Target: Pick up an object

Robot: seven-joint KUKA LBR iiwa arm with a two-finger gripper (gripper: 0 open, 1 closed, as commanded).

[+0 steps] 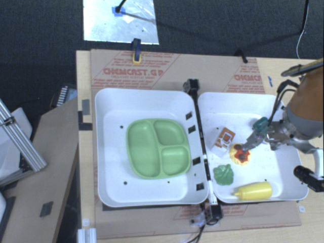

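In the right bin (263,101), four things are crowding the lower left: a yellow-red toy (240,155) at centre, an orange-white card (224,137) touching it at ten o'clock, a green lump (223,174) at seven, a yellow bottle (252,190) at five. The twelve o'clock stretch is lying open. A green divided plate (155,148) is occupying the left bin's (109,110) middle, leaving margins free.

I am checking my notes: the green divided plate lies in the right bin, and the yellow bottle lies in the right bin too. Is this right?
One detail is wrong. The camera view shows the green divided plate in the left bin, not the right bin. The yellow bottle does lie in the right bin.
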